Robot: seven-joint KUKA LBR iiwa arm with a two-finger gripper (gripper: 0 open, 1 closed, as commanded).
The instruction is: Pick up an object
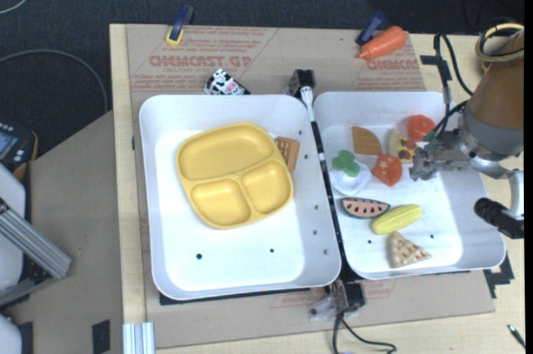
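My gripper hangs low over the right bin, near its upper right part. Just left of it lies a red pepper-like toy. A red tomato sits just behind it, and a small yellow-brown toy lies partly under the wrist. Further left are a tan bread slice and a green broccoli piece. Toward the front lie a watermelon slice, a corn cob and a pizza slice. I see nothing clearly held.
The left bin holds a yellow divided plate and a waffle piece at its right side. Behind the bins lie an orange carrot toy, a black-and-white toy and clamps. Cables run along the right.
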